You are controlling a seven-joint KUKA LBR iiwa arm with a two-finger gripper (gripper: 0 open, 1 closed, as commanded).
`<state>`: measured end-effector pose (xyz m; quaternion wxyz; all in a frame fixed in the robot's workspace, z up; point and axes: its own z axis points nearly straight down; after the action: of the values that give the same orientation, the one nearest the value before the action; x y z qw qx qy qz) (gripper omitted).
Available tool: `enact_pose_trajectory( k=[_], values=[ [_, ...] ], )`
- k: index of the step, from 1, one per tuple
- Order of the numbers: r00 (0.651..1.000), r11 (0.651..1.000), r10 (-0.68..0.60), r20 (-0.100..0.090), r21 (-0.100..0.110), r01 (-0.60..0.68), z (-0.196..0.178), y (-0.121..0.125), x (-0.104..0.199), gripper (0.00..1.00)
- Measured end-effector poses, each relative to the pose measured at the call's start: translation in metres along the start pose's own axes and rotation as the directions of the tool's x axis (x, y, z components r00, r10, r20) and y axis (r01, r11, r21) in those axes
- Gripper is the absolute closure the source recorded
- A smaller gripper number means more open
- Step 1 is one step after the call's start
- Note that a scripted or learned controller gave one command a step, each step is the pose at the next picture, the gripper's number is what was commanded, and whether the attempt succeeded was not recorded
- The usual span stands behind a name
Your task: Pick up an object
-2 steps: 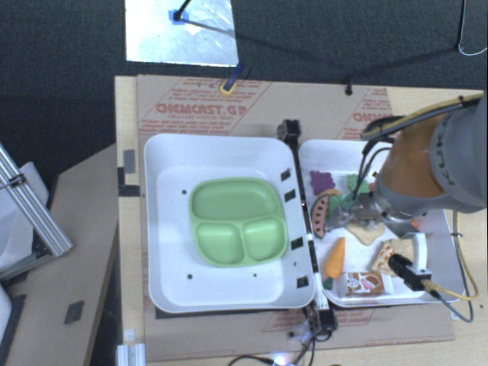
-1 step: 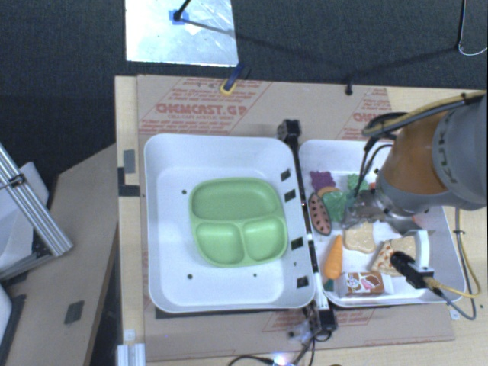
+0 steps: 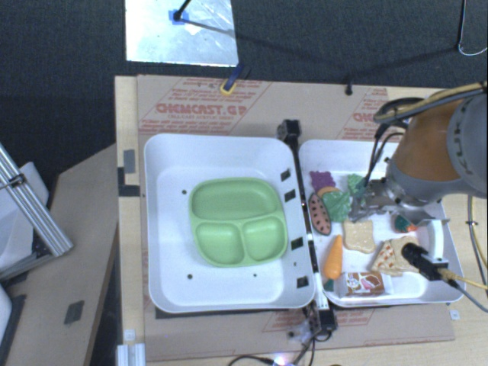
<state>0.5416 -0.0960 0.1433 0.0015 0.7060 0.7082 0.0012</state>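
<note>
Over the right bin (image 3: 450,277), the gripper (image 3: 364,204) is being lowered among the toy food.

Whether the claw is apart or together cannot be told, since it is being hidden by the wrist and cables. Candidate objects are being kept together in this bin: a bread slice (image 3: 360,237) just below the gripper, green lettuce (image 3: 338,200) beside it, purple grapes (image 3: 322,180), a carrot (image 3: 333,257), a pizza slice (image 3: 390,256). A green divided plate (image 3: 236,221) is being held apart in the left bin (image 3: 164,204), likely as a drop-off place.
</note>
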Motion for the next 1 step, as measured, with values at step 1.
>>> enact_pose_trajectory(
  k=[1],
  values=[
    [1.0,1.0,-0.001,0.0,0.0,0.001,-0.0433,0.0008,0.0033,1.0]
  ],
)
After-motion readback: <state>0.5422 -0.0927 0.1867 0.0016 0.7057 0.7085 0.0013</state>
